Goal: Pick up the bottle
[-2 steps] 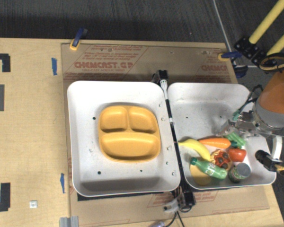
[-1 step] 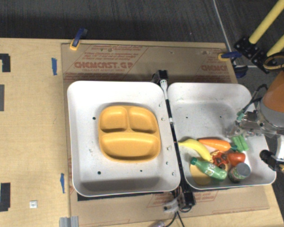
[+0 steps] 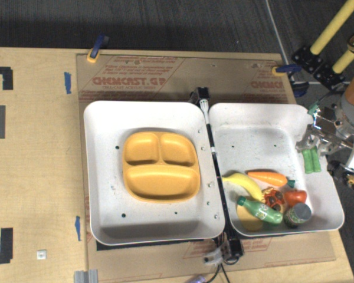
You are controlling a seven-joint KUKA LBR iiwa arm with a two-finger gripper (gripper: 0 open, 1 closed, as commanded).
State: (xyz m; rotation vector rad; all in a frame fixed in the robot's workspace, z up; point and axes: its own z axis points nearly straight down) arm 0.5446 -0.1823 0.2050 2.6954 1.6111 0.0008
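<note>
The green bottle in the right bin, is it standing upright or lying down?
Lying down. The green bottle rests on its side across the banana, its length running diagonally.

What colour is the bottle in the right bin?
Green, with a yellow label; the bottle lies among toy food, seen best in the camera view.

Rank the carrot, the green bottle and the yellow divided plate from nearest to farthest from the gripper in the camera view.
Measured from the gripper at the right bin's right rim:
1. Carrot, in the right bin, just left of and below the gripper.
2. Green bottle, lying nearer the bin's front edge.
3. Yellow divided plate, in the left bin.
</note>
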